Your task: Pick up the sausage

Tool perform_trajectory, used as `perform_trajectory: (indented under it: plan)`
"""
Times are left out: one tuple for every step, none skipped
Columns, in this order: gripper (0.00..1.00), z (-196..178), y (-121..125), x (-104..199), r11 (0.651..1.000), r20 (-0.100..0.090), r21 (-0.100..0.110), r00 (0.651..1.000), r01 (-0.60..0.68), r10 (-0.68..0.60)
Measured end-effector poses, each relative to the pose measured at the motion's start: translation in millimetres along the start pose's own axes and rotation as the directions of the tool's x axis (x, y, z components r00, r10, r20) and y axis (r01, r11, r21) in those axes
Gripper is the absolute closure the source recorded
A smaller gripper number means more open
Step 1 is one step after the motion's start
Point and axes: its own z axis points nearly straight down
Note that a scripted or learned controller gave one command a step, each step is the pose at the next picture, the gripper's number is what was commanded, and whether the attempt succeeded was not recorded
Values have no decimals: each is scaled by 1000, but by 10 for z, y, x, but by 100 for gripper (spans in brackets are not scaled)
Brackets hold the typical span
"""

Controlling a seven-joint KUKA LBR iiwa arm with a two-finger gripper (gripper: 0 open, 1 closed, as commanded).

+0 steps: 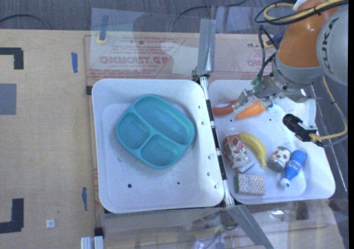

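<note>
A teal divided plate (pixel 155 130) lies in the left bin (pixel 105 187). In the right bin (pixel 326 184), the sausage (pixel 223 109) lies at the upper-left corner, touching a carrot (pixel 250 110). It is judged light, smooth and slippery, best taken mid-length. Whether the pincer (pixel 247 97) above is open cannot be told.

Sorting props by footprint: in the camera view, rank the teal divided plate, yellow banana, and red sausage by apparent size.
1. Teal divided plate, by far.
2. Yellow banana.
3. Red sausage, though its right end is hidden, so this ranking is unsure.
</note>
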Motion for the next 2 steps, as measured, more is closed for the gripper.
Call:
perform_trajectory:
  plan:
    - [0,779,-39,10,999,2,-4,999,53,-53]
    - [0,-183,-45,410,988,1,-3,988,155,-155]
